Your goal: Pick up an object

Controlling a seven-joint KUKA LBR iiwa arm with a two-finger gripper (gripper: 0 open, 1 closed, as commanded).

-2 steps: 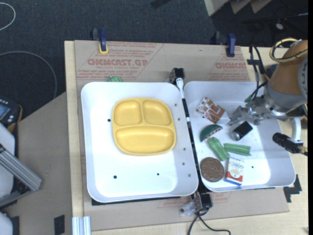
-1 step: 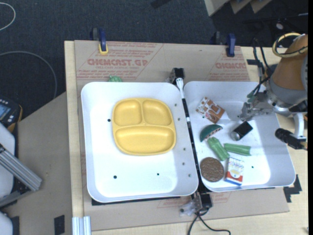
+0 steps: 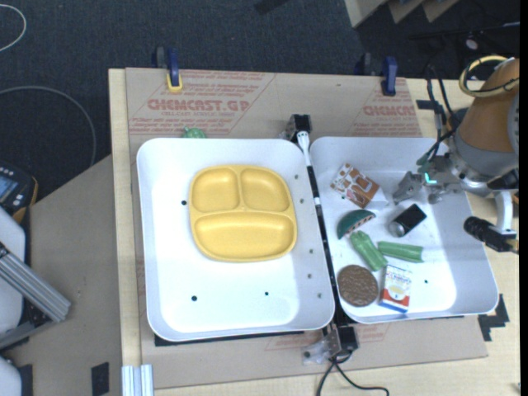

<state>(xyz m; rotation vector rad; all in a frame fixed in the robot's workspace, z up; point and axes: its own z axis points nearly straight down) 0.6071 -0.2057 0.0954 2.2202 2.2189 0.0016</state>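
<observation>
My gripper [image 3: 411, 188] hangs low over the upper right part of the right bin [image 3: 462, 291], at the end of the grey and orange arm. Just below it lies a small black block [image 3: 408, 219]. A brown and white patterned packet [image 3: 355, 186] sits to the gripper's left. Further down are a dark green half-round piece [image 3: 356, 219], two green cylinders [image 3: 368, 250] [image 3: 401, 252], a round brown disc [image 3: 358, 285] and a white card with red and blue edges [image 3: 397, 288]. I see nothing held by the gripper.
A yellow divided plate [image 3: 242, 213] lies in the left bin [image 3: 231, 312]. A black ridge [image 3: 318, 221] separates the two bins. A black part of the arm [image 3: 488, 231] sticks out over the right bin's right edge. Blue clamps [image 3: 172, 64] [image 3: 389, 74] hold the board at the back.
</observation>
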